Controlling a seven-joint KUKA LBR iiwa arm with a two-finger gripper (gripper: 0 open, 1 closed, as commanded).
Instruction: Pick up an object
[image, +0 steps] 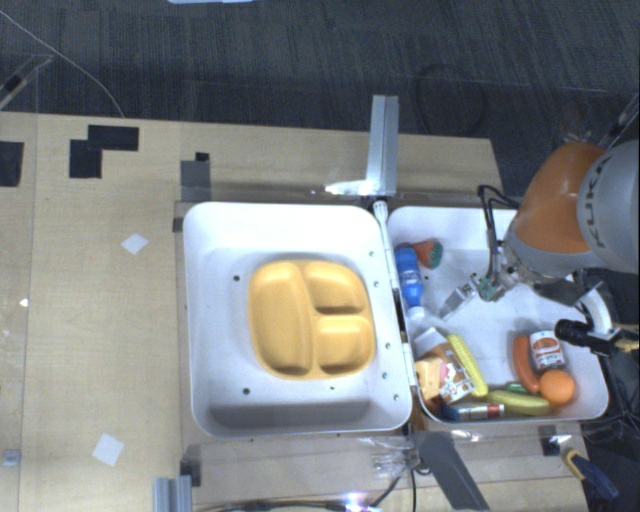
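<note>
Across two bins (210, 300), one yellow tray (310, 318).

- The arm (590, 215) comes in from the right side of the camera view, its bulk sitting high against that edge
- An orange band (556, 205) wraps the rounded section above the wrist, with grey casing to its right
- Below the band the wrist narrows and slants down and to the left
- The gripper (462, 297) is at the low left end of the arm, a small metallic piece pointing down-left
- Its tip looks bare, nothing seen between its ends
- A thin dark cable (490, 215) loops from near the band down toward the wrist
</note>
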